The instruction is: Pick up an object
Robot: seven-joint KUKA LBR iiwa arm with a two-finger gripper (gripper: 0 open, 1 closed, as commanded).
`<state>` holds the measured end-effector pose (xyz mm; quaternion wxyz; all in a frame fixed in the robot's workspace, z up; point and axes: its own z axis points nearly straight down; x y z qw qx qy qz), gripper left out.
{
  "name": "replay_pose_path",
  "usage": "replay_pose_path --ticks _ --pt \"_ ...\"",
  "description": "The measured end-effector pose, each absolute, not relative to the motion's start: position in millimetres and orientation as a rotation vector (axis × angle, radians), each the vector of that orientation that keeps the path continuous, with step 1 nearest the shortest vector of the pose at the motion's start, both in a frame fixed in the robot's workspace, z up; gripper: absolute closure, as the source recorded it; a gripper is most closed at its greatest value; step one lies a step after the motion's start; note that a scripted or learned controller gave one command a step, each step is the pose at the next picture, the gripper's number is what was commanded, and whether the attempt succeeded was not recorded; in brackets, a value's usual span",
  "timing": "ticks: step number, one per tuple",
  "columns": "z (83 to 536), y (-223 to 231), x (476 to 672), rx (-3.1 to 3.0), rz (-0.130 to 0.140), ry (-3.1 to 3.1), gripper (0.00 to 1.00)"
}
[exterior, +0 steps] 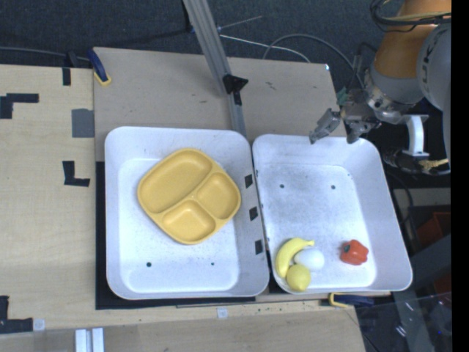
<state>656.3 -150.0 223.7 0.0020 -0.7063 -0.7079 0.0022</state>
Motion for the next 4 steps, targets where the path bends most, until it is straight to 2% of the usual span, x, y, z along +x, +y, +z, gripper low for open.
replay_pose_path --ticks 2,3,4 --pt "135.8 -149.8 658.4 -2.217 0.007 -2.221 0.00" --pt "149.1 -149.3 659.8 -2.217 0.003 -2.226 1.00" --pt "205.6 -152.3 670.2 -2.223 -0.004 -2.227 1.00"
